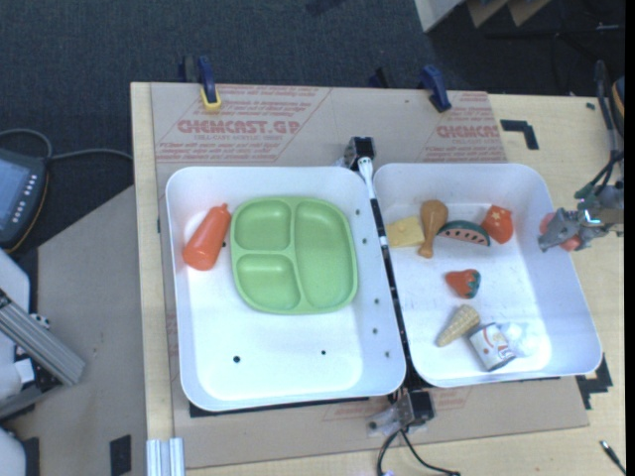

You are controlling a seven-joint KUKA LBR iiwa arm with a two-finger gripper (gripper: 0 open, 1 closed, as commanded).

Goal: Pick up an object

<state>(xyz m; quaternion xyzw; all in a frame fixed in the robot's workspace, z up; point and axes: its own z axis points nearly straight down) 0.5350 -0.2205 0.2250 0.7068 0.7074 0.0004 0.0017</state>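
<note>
Item, right bin (556, 296): I log the gripper (568, 229) at its right rim, grip state impossible to tell at this blur, nearest candidate the red toy (499, 224) just beside the watermelon slice (463, 233), so I'd descend centred, clear of the rim.

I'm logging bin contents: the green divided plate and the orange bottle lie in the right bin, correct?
Not quite. The camera view shows the green divided plate and the orange bottle in the left bin, the bottle beside the plate, not in the right bin.
</note>
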